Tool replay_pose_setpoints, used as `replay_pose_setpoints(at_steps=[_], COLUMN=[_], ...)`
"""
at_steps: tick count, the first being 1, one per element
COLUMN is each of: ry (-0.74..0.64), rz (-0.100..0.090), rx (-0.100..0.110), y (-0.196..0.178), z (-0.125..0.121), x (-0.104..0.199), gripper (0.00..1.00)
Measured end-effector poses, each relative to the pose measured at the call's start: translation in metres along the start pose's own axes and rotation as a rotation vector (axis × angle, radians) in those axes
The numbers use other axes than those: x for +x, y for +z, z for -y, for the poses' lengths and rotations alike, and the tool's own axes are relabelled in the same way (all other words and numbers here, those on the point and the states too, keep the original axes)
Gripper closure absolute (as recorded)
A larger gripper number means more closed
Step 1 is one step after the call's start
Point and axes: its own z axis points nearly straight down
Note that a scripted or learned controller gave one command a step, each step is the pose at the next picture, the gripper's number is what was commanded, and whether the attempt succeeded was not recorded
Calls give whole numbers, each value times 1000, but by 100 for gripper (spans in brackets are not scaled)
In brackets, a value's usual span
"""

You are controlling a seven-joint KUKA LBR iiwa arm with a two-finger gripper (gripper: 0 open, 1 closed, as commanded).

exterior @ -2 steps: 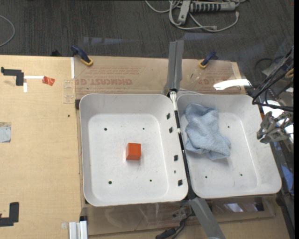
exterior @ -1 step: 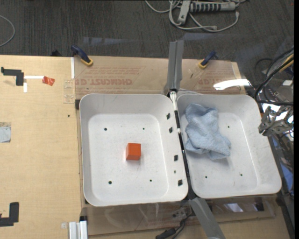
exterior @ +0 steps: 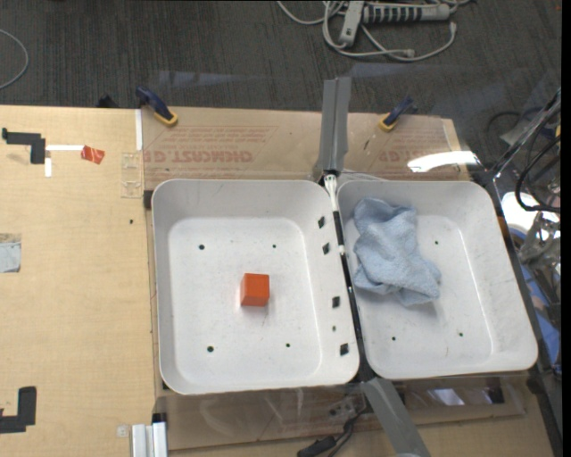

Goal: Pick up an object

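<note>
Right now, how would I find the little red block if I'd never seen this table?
Look at the two white bins side by side and take the left bin. Near the middle of its floor sits a small orange-red block, all on its own. The right bin holds a crumpled pale blue cloth, soft and floppy, while the block is bright, square and hard-edged.

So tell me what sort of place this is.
Probably a robotics lab workbench: two shallow white plastic bins sit side by side on clamped brown cardboard, holding a small orange cube and a crumpled light-blue cloth, with loose cables and a power strip on the floor behind.
</note>
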Motion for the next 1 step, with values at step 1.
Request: replay_pose_setpoints(at_steps=[1], ry=[108], rz=[-1], rx=[-2], y=[96], z=[3], x=[-3], gripper=[100])
